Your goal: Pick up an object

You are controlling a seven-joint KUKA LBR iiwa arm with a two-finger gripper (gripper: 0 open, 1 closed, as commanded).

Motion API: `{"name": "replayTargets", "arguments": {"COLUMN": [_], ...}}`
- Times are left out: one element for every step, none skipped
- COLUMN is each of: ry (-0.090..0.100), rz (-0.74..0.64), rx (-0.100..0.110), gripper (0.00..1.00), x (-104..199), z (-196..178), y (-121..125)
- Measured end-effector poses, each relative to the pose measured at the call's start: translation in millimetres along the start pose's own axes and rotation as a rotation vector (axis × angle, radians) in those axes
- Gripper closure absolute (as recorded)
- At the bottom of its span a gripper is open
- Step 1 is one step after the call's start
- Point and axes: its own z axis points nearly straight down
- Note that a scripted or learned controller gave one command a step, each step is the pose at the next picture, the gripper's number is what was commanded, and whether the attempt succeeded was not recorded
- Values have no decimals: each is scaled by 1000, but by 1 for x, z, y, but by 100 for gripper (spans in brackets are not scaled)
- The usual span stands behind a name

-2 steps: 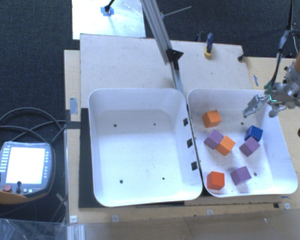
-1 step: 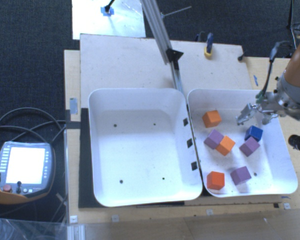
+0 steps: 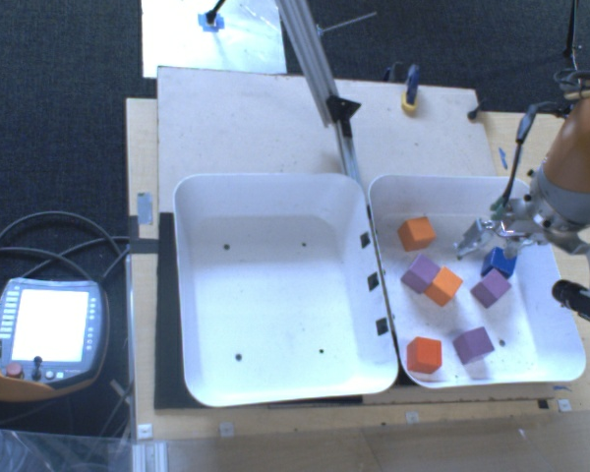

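From above and at a slant, the table carries two shallow white bins side by side. The left bin shows only its white floor with a few small dark dots. The right bin holds all the blocks.

The arm, grey with an orange band, reaches in from the right over the far right part of the right bin. Its gripper hangs low above the bin floor, pointing left. The metal fingers look spread apart, and nothing sits between them.

Just right of the gripper lies a blue block, close under the wrist and partly covered by it. Whether the gripper touches it cannot be told. Just near of the blue block is a purple block.

To the left of the gripper, at the far side of the bin, sits an orange block, apart from the fingers. Nearer, in the middle of the bin, a second purple block and a second orange block touch each other. At the near edge lie a third orange block, close to the left wall, and a third purple block to its right.

A slanted metal pole crosses the far part of the table and ends between the two bins. On the floor to the left lies a control pendant with a pale screen and dark cables.
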Motion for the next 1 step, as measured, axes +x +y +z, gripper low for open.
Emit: {"name": "replayTargets", "arguments": {"ry": [1], "rz": [0], "rx": [0], "gripper": [0], "x": [0], "z": [46], "y": [-9]}}
